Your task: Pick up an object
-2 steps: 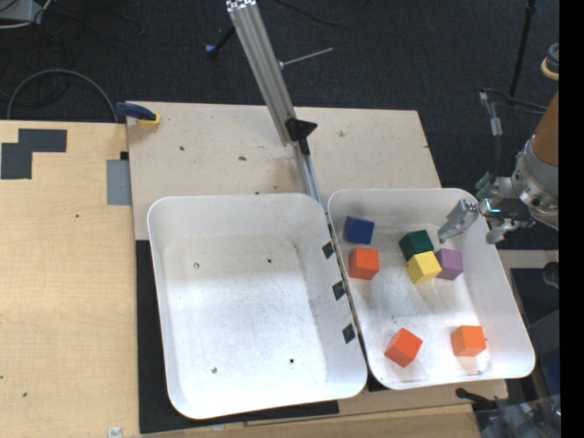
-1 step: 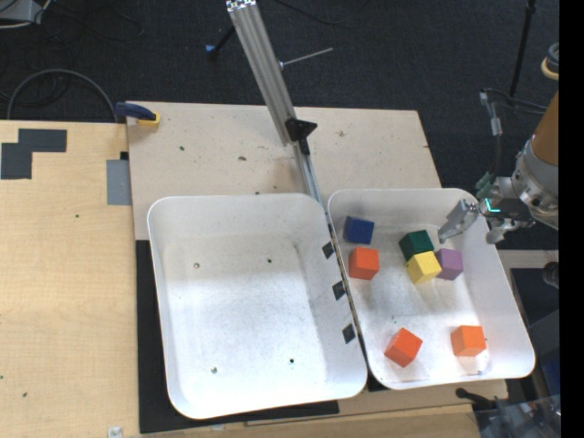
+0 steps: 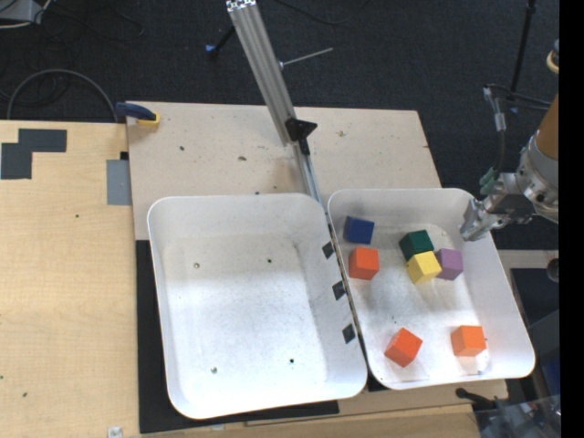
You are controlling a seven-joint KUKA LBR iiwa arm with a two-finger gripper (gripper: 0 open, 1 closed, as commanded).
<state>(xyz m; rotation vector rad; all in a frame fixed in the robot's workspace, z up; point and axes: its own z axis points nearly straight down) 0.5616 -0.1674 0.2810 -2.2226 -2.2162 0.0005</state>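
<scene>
Approach phase, judged from the layout: nothing lifted yet.

End effector (image 3: 476, 222) poised at the right bin's (image 3: 511, 354) far right rim, above the wall rather than inside it. Nothing seen between the fingers; opening width cannot be told from this slant.

Candidate objects, all in the right bin:
- purple cube (image 3: 450, 264), nearest the end effector, touching or just beside the yellow cube (image 3: 423, 266).
- green cube (image 3: 416, 243), pressed against the yellow cube from behind.
- blue cube (image 3: 359, 231) and orange-red cube (image 3: 364, 263), near the divider wall.
- two orange cubes (image 3: 403, 346) (image 3: 468, 339), toward the near edge, apart from one another.

Recommended practice:
- Prefer an isolated cube. The near-edge orange cubes offer free space on all sides; the purple-yellow-green cluster leaves little room for a finger on the shared faces.
- If choosing purple, align fingers across its free faces, away from yellow.
- Clear the bin wall before descending.
- Centre over the cube, descend vertically, close only at cube height.
- Verify the grasp after lifting.

Left bin (image 3: 182, 245) not involved.
</scene>
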